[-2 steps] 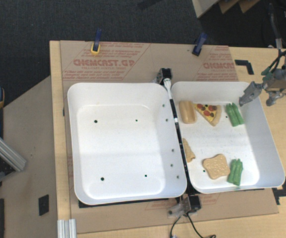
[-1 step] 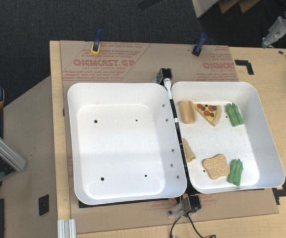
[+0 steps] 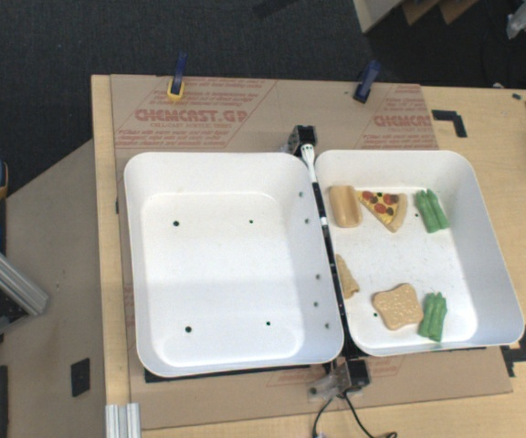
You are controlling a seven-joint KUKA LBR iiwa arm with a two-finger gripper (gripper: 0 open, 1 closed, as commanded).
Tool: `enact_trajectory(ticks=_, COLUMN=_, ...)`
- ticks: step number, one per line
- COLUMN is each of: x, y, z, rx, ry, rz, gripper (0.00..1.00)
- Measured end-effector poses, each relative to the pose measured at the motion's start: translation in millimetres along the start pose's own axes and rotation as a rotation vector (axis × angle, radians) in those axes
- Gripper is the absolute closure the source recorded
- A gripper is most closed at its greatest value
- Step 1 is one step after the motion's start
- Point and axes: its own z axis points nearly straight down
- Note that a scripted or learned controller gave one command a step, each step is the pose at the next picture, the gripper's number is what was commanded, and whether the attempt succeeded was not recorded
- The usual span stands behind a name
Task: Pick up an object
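Lying flat: triangular pizza slice (image 3: pixel 383 207)

Smooth white plastic bins (image 3: pixel 217 349), cardboard base (image 3: pixel 272 108)

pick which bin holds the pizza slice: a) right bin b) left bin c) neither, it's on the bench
a: the pizza slice lies in the right bin, between a bread roll and a green piece.
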Motion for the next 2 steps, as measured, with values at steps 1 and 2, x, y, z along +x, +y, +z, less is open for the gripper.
enact_trajectory(ticks=1, x=-0.3, y=0.2, z=-4.1, rx=0.007, ry=0.000, rz=0.001, gripper=1.00)
enact_trajectory(ticks=2, x=0.3, y=1.1, z=-14.9, rx=0.002, ry=-0.003, rz=-0.001, gripper=1.00)
